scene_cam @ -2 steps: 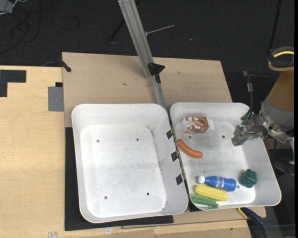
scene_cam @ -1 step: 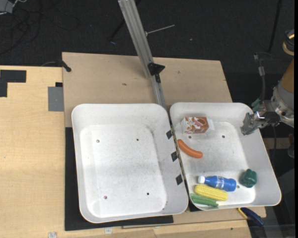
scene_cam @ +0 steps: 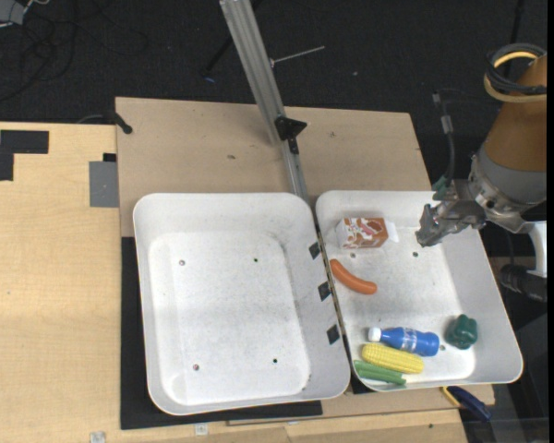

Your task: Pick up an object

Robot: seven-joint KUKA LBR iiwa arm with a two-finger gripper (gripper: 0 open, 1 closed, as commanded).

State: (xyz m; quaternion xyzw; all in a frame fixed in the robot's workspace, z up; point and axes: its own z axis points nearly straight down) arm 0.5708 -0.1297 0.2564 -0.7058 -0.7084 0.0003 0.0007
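Gripper [scene_cam: 434, 226]: finger state cannot be told; poised over right bin [scene_cam: 499, 340]. Sausage [scene_cam: 353, 279]: isolated, best approached squarely across its narrow width.

Matt white plastic bins [scene_cam: 223, 212] — pale wood-grain bench [scene_cam: 46, 275].

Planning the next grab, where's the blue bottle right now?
The blue bottle lies in the right bin, near its front edge, just above the corn.
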